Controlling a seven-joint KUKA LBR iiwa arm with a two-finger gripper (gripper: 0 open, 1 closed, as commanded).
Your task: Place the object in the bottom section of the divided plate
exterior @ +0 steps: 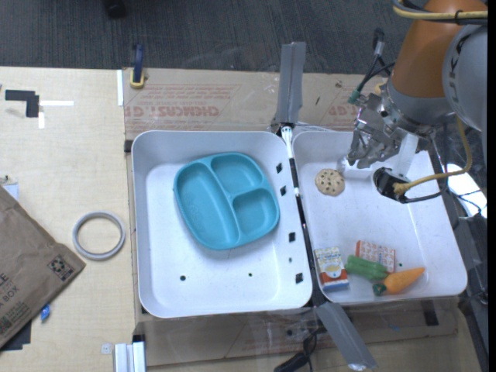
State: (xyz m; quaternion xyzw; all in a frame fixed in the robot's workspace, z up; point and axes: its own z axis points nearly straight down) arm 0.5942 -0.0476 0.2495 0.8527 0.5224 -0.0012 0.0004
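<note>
A teal divided plate (225, 200) lies in the left bin (155, 285), with one long section on its left and two smaller ones on its right. A round chocolate-chip cookie (329, 181) rests in the right bin (434, 231) near the upper left corner. My gripper (360, 160) hangs over the right bin, just right of and above the cookie, and apart from it. Nothing shows in its grasp.
Along the right bin's front edge lie a small milk carton (330, 266), a red-and-white packet (375, 253), a green vegetable (364, 267) and an orange carrot (401, 280). A tape ring (98, 234) and a brown box (27, 270) sit on the bench to the left.
</note>
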